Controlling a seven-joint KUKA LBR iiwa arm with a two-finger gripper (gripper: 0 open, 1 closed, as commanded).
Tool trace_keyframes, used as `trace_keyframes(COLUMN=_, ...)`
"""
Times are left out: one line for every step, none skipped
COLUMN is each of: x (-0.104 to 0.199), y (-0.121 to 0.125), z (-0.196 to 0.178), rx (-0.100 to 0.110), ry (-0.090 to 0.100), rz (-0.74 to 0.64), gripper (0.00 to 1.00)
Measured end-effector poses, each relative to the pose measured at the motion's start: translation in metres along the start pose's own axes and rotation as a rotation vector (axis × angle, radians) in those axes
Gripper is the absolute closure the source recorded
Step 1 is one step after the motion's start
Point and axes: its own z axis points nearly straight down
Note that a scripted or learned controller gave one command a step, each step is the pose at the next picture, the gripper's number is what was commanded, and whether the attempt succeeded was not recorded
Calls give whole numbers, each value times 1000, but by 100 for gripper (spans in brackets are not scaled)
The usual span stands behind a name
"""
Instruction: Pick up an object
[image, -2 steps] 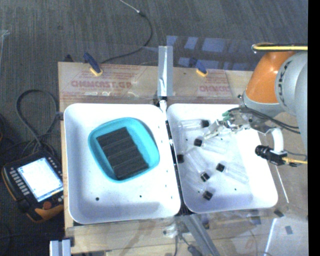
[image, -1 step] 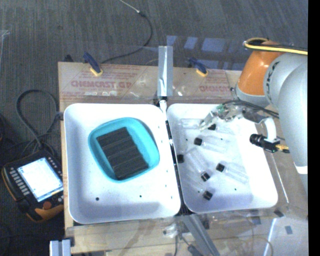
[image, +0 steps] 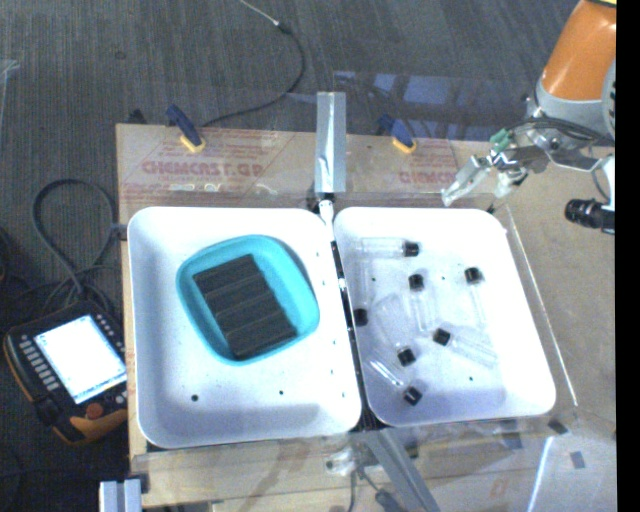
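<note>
Several small clear vials with black caps lie scattered in the right bin (image: 520, 300), among them one near the back (image: 392, 246), one in the middle (image: 416, 283) and one near the front (image: 411, 396). In the left bin (image: 150, 380) a blue tray (image: 195, 275) holds a black ridged block (image: 243, 303). My gripper (image: 473, 183) hangs above the bench just behind the right bin's back right corner. It is open, with nothing between its fingers. The arm's orange band (image: 582, 50) is at the top right.
A metal post (image: 329, 140) stands behind the seam between the bins. Two blue-and-yellow clamps (image: 185, 128) (image: 397, 134) hold the back board. A teach pendant (image: 70, 365) and cables lie on the floor to the left.
</note>
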Motion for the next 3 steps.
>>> trace_keyframes(x=14, y=-8, z=178, rx=-1, ry=2, rz=-204, gripper=0)
trace_keyframes(x=-47, y=-11, z=32, rx=-1, ry=-2, rz=-369, gripper=0)
trace_keyframes(x=-47, y=-11, z=32, rx=0, ry=-2, rz=-369, gripper=0)
